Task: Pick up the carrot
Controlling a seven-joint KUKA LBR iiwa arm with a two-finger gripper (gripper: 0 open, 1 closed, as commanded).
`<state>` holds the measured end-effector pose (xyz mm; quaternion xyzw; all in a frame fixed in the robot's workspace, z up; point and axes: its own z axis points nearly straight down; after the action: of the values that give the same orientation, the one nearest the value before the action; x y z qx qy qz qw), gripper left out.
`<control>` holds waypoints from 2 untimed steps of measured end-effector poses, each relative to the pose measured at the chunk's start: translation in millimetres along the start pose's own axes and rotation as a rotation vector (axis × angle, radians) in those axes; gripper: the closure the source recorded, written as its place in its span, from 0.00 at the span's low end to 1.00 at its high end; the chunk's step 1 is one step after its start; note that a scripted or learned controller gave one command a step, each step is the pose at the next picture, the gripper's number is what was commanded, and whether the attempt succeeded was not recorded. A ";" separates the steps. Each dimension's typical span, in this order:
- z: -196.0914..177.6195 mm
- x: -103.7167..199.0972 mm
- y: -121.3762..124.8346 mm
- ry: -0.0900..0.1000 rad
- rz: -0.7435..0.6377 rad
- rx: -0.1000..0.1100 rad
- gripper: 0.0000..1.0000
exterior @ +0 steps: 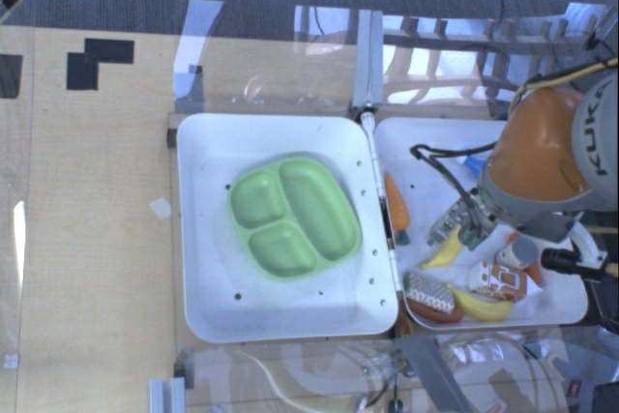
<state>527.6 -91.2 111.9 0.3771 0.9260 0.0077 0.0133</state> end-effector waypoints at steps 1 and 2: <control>-72.0 -8.9 79.1 0.017 -0.669 0.011 1.00; -98.4 40.0 89.8 0.023 -1.173 0.006 1.00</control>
<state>558.6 0.6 211.7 -0.1986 0.9801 0.0006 0.0044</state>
